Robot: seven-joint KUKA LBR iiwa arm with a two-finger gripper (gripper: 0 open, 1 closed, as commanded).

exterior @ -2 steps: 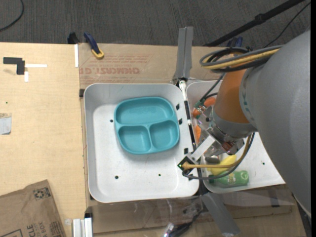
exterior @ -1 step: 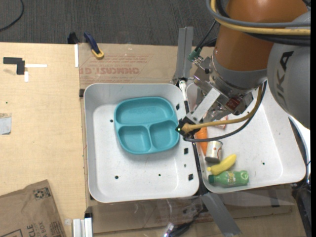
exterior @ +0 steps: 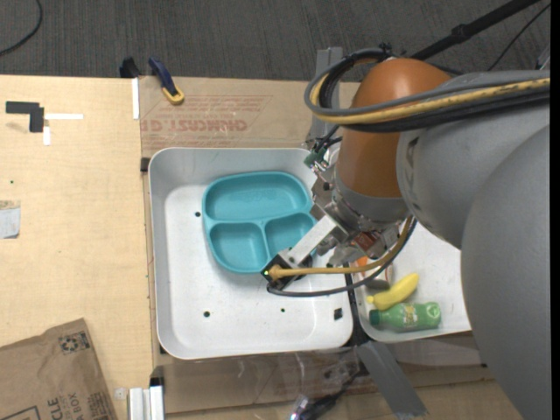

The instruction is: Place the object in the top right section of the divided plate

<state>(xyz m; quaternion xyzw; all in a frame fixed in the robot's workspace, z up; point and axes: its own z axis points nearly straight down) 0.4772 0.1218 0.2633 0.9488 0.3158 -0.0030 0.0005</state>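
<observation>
A teal divided plate (exterior: 255, 219) lies in the left white bin (exterior: 175, 269), with one long section at its far side and two smaller sections at its near side; all three hold nothing. My gripper (exterior: 352, 250) hangs below the orange wrist band, over the wall between the two bins and just right of the plate's near right corner. A small orange-red patch shows under the wrist, and I cannot make out what it is. In the right bin (exterior: 437, 261) lie a yellow banana (exterior: 395, 290) and a green bottle (exterior: 408, 317) on its side.
The grey arm covers most of the right bin. A blue-and-yellow clamp (exterior: 166, 81) sits on the cardboard behind the left bin. A brown paper bag (exterior: 52, 374) lies at the near left of the bench.
</observation>
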